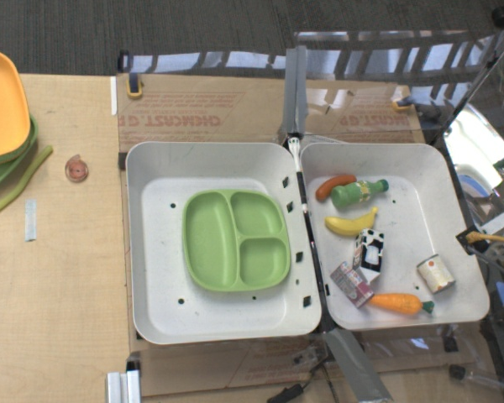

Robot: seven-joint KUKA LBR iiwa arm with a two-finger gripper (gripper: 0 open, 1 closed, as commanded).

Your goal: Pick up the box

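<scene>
Box (352, 282) touching carrot (399, 304), apparently.

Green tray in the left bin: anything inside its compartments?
Nothing visible in any of the three compartments of the green tray. It lies flat on the left bin floor; what is beneath it is covered. The box lies in the right bin.

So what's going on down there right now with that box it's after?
Box lying in right bin, untouched. Carrot and black-and-white carton crowd against it. Green tray sits in left bin.
</scene>
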